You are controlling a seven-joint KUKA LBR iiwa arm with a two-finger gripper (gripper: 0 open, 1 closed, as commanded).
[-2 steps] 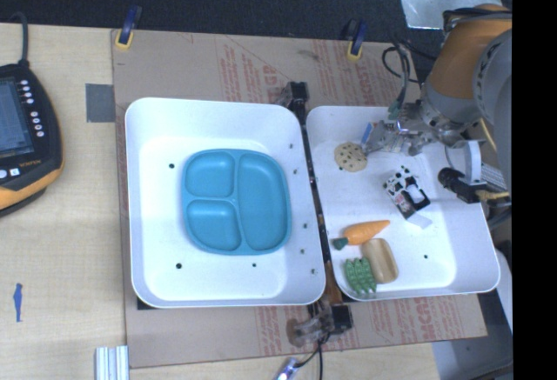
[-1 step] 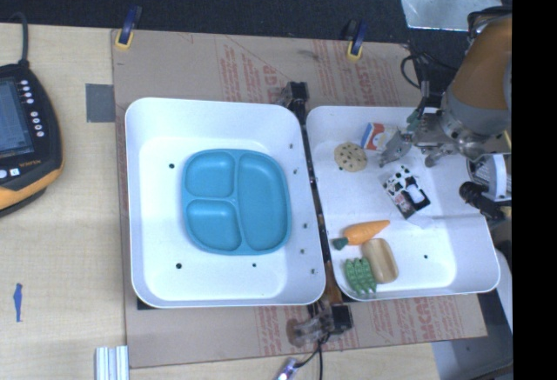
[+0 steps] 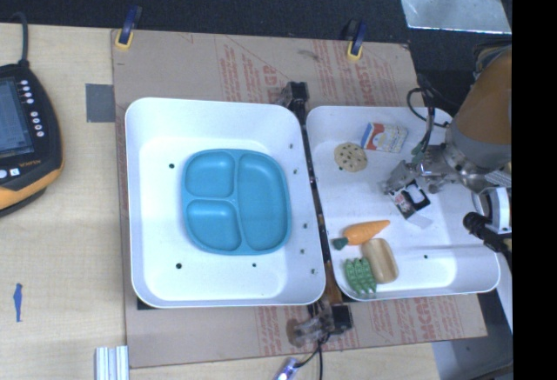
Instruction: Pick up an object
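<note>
I can't tell how the fingers are set; the gripper (image 3: 409,187) hangs low over the middle of the right bin (image 3: 452,274). Just left of it lies a cookie (image 3: 351,157), with a small packet (image 3: 383,137) behind. Nearer me, a carrot (image 3: 365,232), a bread roll (image 3: 380,259) and a green piece (image 3: 358,276) cluster together. A blue divided plate (image 3: 235,200) sits in the left bin (image 3: 148,196).
</note>
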